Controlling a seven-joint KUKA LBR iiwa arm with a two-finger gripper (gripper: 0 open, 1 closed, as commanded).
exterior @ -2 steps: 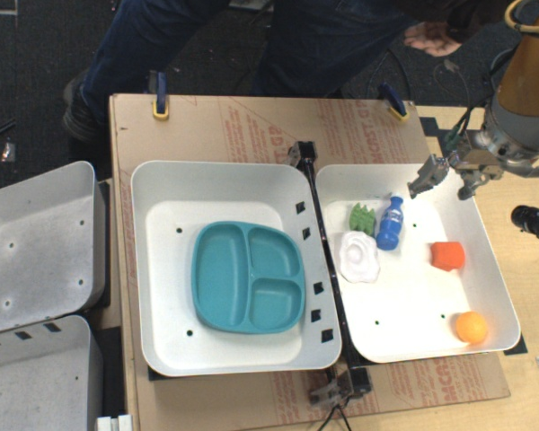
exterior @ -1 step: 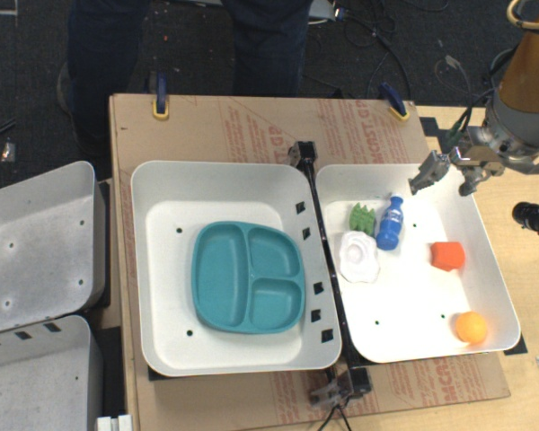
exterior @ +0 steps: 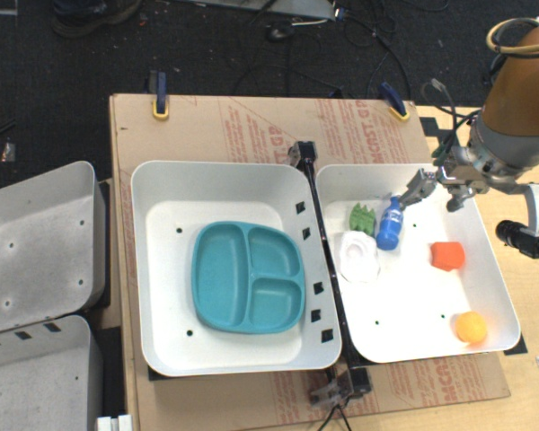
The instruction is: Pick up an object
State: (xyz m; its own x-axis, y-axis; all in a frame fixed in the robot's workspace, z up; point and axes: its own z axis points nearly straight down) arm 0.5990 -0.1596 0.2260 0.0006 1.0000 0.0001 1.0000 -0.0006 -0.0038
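Blue bottle [exterior: 390, 226] just below-left of claw [exterior: 419, 189], touching.

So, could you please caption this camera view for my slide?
Gripper above right bin near blue bottle; teal divided plate in left bin.

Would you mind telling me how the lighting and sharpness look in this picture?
Camera view: even, soft light; the white bins are bright but keep detail; the teal tray is sharp; the arm at right looks slightly soft; the floor behind is dark.

Dark speckled carpet floor [exterior: 54, 70], black cables [exterior: 377, 25] strewn along top; brown cardboard sheet [exterior: 225, 128] clamped over bench.
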